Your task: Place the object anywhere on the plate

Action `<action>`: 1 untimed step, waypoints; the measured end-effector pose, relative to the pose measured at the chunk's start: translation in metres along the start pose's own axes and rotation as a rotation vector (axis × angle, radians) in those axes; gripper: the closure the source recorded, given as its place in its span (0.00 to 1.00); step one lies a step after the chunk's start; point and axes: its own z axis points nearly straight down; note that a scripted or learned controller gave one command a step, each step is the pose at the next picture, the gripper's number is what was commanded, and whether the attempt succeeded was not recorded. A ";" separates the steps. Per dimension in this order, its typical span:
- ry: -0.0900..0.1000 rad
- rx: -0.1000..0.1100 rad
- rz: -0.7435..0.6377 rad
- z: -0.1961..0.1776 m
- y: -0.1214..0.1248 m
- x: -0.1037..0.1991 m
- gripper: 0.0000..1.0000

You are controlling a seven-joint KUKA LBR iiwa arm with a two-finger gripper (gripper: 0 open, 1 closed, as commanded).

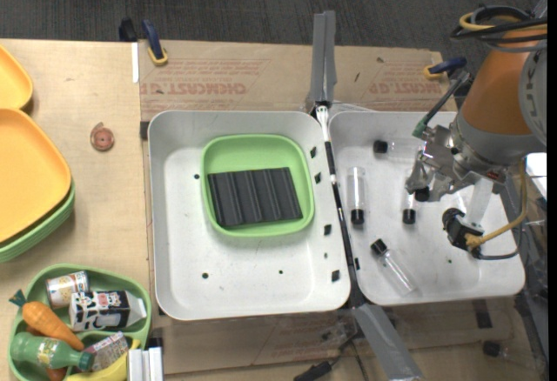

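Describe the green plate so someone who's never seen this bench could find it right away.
Start at the two white bins side by side and take the left bin, the one away from the arm. The green plate sits in its upper middle, square with rounded corners. It holds a dark ribbed slab, unlike the orange plates stacked out on the bench at far left.

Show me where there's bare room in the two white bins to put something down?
In the left bin, bare floor runs below the green plate, toward the near wall, with a narrower strip on its left. The dark ridged block covers most of the plate. The right bin is crowded: clear tubes with black caps lie scattered, and the gripper hangs there.
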 end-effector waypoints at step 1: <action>0.002 -0.004 -0.140 -0.032 -0.033 0.076 1.00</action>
